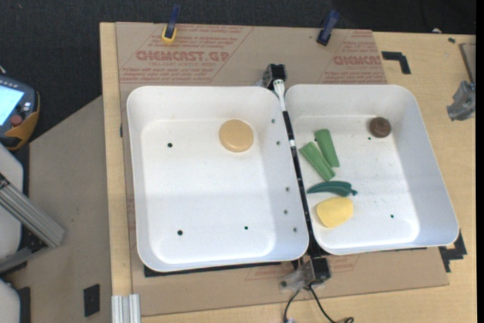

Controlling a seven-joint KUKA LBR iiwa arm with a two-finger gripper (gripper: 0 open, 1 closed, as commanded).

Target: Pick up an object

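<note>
Nearest to the camera, a small black clamp (pixel 316 269) with thin cables sits at the front edge of the bench (pixel 469 185), where the two white bins meet. A brown cardboard sheet (pixel 227 49) with red print lies under both bins, and two blue clips (pixel 172 20) hold it at the far edge.

The left bin (pixel 151 185) contains one pale yellow round disc (pixel 237 136), in its far half and closer to the middle wall. The right bin (pixel 435 185) contains the other objects. Two light green sticks (pixel 321 151) lie touching each other near the middle wall. Just in front of them lies a dark green curved piece (pixel 331 187), and directly below it a yellow lemon-shaped object (pixel 334 212), very close to it or touching. A small brown round object (pixel 380 127) rests well apart from these, near the far right corner.

At the right edge of the view, beside the right bin, a grey metal part (pixel 460 100) comes in above the bench. It may be the claw, but I cannot tell its state, and nothing is seen held by it. All objects rest on the bin floors.
</note>
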